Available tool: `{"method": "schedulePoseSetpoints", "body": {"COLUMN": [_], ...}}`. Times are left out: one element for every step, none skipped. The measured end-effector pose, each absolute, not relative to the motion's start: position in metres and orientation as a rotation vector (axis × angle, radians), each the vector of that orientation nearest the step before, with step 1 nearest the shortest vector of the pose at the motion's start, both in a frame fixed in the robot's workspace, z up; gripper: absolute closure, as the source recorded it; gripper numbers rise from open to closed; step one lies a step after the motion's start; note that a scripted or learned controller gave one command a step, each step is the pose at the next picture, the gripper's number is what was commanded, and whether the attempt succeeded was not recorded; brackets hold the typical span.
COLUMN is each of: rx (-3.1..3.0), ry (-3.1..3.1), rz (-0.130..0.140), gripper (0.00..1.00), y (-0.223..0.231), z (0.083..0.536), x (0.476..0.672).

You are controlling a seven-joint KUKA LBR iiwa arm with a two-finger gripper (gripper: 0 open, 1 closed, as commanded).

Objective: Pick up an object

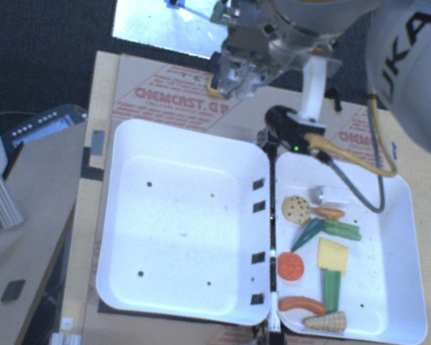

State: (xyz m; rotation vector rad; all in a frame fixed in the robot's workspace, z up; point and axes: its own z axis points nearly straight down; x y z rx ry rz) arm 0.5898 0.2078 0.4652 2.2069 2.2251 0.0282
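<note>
Hovering over the far edge of the bench, the gripper [233, 76] sits beyond both bins, above printed brown cardboard [170, 103]; metallic and blurred, so I cannot tell whether the claw is open or closed, and nothing is visibly gripped. Arm [415, 54] is glossy grey with an orange band at the top of frame.

Left bin [196, 144]: shallow white plastic, rounded corners, a few dark dots on the floor.

Right bin [408, 265] holds all the pickable pieces (toy food, by the look):
- round tan cookie [295, 210] with dark specks, far-left part of the bin
- small grey-white cylinder [327, 197] just beyond it
- thin orange stick [329, 214] lying across, touching a green pod [340, 229]
- second, tapered green pod [306, 234] angled toward the near left
- flat yellow square block [332, 255], with a long green strip [331, 289] running near from it
- red-orange disc [291, 266], flat and round
- glossy orange-red sausage [301, 305] at the near edge
- ridged tan cone [326, 320] just beside the sausage, at the foot of the green strip

Yellow cable [357, 160] and a grey cable loop over the bin's far rim.
</note>
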Motion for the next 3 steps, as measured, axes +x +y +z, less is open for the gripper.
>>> {"method": "schedulePoseSetpoints", "body": {"rx": [2.217,2.207,2.221], "ry": [2.234,2.224,2.221], "rz": [-0.018,0.03,-0.001], "gripper": [1.0,1.0,1.0], "y": [0.235,0.234,0.234], "z": [0.301,0.483,0.433], "x": [0.623,0.604,0.661]}}
